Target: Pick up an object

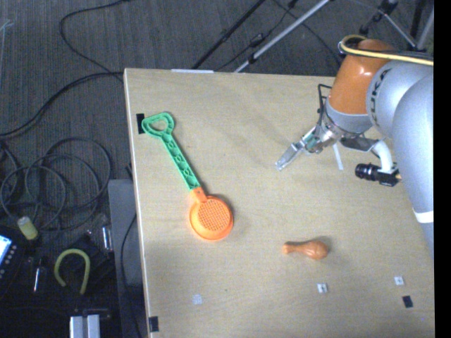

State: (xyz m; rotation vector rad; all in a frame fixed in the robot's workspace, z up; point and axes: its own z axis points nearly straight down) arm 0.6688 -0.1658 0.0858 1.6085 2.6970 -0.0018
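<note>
Two loose objects lie on the pale desk [232, 111], and we read both as candidates for the pick. We see a strainer-like toy [190, 182] with a green handle running up and to the left and an orange mesh head at the lower right; it rests flat near the desk's left side. A small orange piece [307, 249], shaped rather like a drumstick, lies on its side toward the lower middle, well apart from the strainer. We judge that this wide spacing leaves each object free to be approached without disturbing the other. The arm [394, 111] enters from the right, and its end effector [289, 158] points down and to the left over bare desk between the two objects. Nothing lies between its fingers, and we cannot tell how far apart they stand. It is near neither object, so no grasp has begun.
</note>
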